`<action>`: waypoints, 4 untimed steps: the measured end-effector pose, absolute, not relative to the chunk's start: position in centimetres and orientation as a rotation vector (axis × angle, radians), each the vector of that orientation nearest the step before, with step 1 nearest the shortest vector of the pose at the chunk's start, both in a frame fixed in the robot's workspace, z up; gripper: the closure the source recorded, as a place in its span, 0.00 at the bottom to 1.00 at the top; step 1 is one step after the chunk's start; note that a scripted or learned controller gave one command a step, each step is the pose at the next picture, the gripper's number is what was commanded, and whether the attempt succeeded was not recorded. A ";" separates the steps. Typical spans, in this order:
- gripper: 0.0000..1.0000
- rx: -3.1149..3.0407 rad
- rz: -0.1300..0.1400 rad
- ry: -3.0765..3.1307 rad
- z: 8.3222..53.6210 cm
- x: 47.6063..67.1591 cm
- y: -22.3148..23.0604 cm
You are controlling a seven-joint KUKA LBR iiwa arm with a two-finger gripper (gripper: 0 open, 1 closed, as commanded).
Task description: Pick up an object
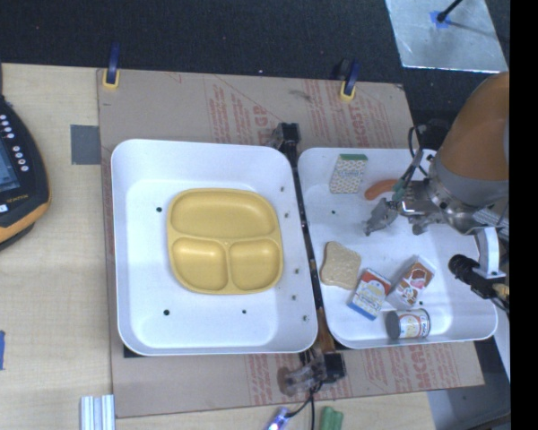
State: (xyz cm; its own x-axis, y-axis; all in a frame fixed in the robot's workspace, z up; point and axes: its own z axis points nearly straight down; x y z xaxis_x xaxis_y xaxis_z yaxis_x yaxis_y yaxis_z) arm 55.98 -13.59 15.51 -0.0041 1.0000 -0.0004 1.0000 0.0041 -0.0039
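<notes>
My gripper (396, 222) hangs over the middle of the right bin (466, 330), its two fingers spread open with nothing between them. An orange sausage-shaped piece (380, 188) lies just up and left of the fingers. A green and white packet (348, 174) sits at the bin's back left. Closer to the front lie a slice of bread (341, 264), a red and blue box (369, 293), a second small box (414, 281) and a can (409, 324) on its side.
The left bin (143, 312) holds a yellow divided plate (224, 240). A teach pendant (4, 182) lies at the bench's left edge. The arm's orange band (475, 137) covers the right bin's far right corner.
</notes>
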 end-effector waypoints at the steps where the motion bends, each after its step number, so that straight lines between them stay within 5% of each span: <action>1: 0.00 -2.214 0.006 -2.226 9.1 60.9 -16.8; 2: 0.00 -2.216 0.001 -2.225 9.2 65.7 -14.4; 3: 0.00 -2.220 0.001 -2.223 17.5 64.5 -21.3; 4: 0.00 -2.214 0.005 -2.224 9.1 65.6 -18.6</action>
